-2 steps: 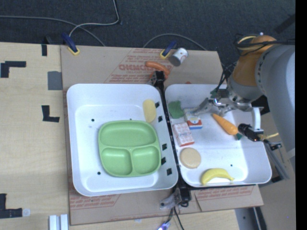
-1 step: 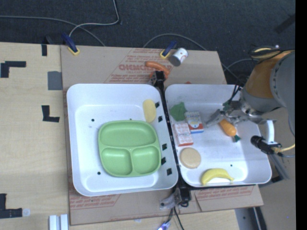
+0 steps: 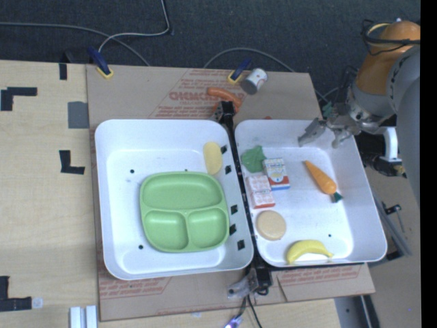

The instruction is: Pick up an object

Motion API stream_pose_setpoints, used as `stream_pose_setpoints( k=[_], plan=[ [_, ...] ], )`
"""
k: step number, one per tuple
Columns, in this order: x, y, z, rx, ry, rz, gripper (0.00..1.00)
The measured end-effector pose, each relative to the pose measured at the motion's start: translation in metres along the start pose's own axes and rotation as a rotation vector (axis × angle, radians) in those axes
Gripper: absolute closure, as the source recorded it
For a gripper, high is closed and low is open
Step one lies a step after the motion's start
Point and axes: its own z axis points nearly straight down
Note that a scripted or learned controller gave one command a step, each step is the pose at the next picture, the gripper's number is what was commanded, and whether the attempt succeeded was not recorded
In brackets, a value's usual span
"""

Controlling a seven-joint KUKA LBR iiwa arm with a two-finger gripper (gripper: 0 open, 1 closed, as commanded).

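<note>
My gripper (image 3: 323, 137) hangs open over the far right corner of the right bin (image 3: 362, 183), with nothing between its fingers. An orange carrot (image 3: 321, 178) lies just below it on the bin floor. Further left in that bin are a red and white carton (image 3: 276, 172), a second small box (image 3: 260, 190) and a green leafy piece (image 3: 253, 158). A round tan biscuit (image 3: 271, 225) and a yellow banana (image 3: 308, 251) lie near the front. In the left bin (image 3: 113, 183), a pale yellow piece (image 3: 213, 157) rests beside a green divided plate (image 3: 184, 209).
The arm's grey body and orange band (image 3: 386, 60) stand past the right bin's far right corner. Blue and yellow clamps (image 3: 102, 63) (image 3: 239, 72), an orange tool (image 3: 225, 96) and a small grey cylinder (image 3: 254, 80) sit on the cardboard behind the bins. Cables trail at the back.
</note>
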Motion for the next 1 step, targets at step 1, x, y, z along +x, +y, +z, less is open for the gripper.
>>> stream_pose_setpoints(
  k=[1],
  plan=[
    [-0.0068,-0.0422,0.0507,0.001,0.0,0.001,0.0]
  ],
)
